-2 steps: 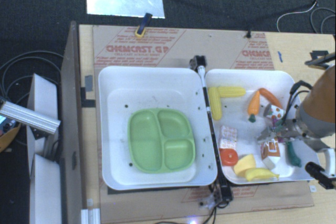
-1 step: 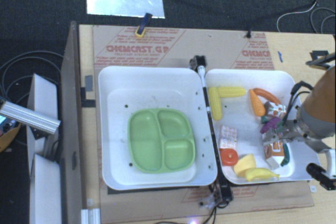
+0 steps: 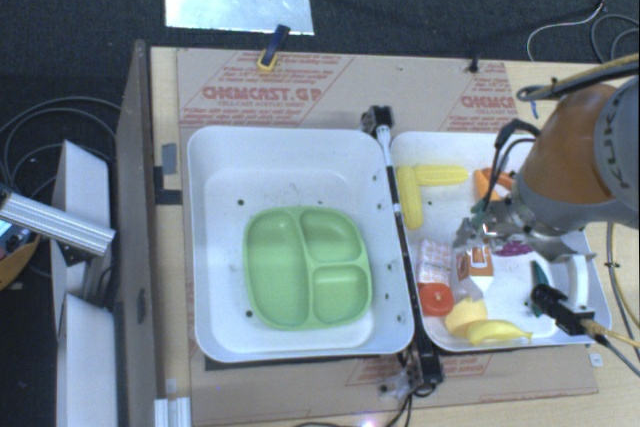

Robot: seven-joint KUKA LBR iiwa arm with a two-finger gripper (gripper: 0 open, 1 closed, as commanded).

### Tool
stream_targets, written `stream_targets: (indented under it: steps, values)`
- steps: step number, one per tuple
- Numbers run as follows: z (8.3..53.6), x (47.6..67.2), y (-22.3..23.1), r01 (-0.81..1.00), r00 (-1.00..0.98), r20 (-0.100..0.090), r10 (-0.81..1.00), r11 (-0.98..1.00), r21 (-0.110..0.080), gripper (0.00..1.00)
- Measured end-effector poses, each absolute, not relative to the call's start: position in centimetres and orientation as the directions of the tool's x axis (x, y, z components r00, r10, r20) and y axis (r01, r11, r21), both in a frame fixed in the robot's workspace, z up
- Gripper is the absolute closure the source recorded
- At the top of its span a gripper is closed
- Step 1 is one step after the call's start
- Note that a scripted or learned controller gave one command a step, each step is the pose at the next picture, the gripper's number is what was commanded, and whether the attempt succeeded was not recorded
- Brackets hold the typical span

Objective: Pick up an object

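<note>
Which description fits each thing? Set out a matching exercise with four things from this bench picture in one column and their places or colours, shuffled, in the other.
Things:
1. divided plate
2. corn cob
3. banana
4. tomato

Descriptions:
A. red, in the right bin just above the lemon
B. yellow, at the right bin's near edge
C. green, in the left bin
D. yellow, at the right bin's far end

Pairs: 1-C, 2-D, 3-B, 4-A

The grey arm (image 3: pixel 600 155), with its orange band (image 3: pixel 560 150) above the wrist, reached in from the right and bent downward. The gripper (image 3: pixel 478 233) pointed down and leftward at the arm's lower end, its finger state indiscernible.
</note>
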State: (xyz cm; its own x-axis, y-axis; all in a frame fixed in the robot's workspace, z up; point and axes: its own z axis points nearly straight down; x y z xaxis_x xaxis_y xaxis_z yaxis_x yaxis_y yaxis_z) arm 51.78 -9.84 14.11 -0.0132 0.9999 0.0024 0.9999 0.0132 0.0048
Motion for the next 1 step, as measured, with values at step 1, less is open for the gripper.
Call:
stream_targets:
  steps: [1]
  values:
    - [18.67, 55.04, -2.43, 1.0, -0.012, 0.001, 1.0, 0.012, 0.007, 1.0]
